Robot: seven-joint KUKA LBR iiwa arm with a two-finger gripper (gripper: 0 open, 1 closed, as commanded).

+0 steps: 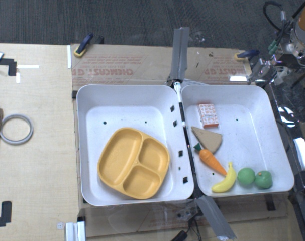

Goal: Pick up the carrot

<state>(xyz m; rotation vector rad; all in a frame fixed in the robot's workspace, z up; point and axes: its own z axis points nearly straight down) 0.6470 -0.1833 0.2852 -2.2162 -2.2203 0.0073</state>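
The carrot (pixel 212 162) is orange with a green top. It lies slantwise on the floor of the right bin (pixel 252 134), near that bin's left wall, leafy end toward the back. My gripper (pixel 267 68) hangs beyond the right bin's back right corner, far from the carrot and outside the bin. Nothing shows between its tips.
Touching the carrot's top end is a tan wedge (pixel 208 138). A banana (pixel 225 181) lies by the carrot's tip, with two green fruits (pixel 246 176) (pixel 263 179) to its right. A pink box (pixel 208 115) sits farther back. The left bin (pixel 92 134) holds a yellow divided plate (pixel 134 162).
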